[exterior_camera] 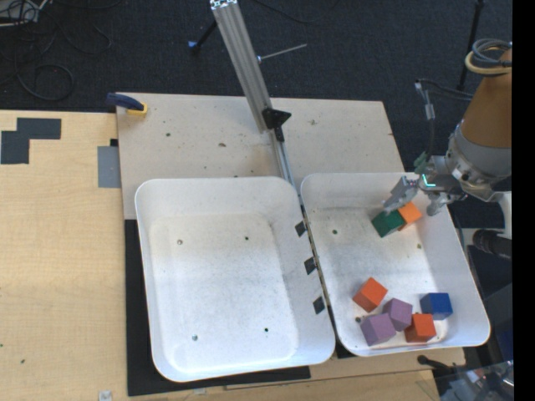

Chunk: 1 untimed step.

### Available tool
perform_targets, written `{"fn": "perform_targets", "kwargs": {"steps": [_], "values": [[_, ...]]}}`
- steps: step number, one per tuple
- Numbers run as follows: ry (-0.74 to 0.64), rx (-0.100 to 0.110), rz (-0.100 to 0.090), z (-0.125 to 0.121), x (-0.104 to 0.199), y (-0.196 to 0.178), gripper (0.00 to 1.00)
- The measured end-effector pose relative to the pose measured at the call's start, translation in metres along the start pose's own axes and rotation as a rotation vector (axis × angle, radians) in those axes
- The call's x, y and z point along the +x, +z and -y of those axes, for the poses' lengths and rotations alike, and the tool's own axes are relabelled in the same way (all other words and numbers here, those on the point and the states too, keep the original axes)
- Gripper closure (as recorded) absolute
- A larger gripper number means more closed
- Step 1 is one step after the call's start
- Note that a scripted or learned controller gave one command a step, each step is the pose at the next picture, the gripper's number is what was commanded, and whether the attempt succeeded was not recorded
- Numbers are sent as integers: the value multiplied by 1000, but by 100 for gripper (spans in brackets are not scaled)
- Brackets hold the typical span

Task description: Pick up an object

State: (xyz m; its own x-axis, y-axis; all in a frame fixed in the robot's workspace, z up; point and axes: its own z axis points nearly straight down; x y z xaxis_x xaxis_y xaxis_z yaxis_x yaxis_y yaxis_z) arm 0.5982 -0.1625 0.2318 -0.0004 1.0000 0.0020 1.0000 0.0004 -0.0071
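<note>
Camera view, gripper (406, 197) low over right bin (468, 282)

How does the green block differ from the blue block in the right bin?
The green block is dark green, lying in the upper part of the right bin, touching a small orange block right by the tool. The blue block sits near the bin's lower right rim, far from the tool, beside an orange-red block. Both are small and blocky.
</note>
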Motion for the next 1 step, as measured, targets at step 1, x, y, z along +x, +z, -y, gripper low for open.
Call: {"fn": "perform_targets", "kwargs": {"steps": [1], "values": [[0, -4, 1, -1, 0, -2, 0]]}}
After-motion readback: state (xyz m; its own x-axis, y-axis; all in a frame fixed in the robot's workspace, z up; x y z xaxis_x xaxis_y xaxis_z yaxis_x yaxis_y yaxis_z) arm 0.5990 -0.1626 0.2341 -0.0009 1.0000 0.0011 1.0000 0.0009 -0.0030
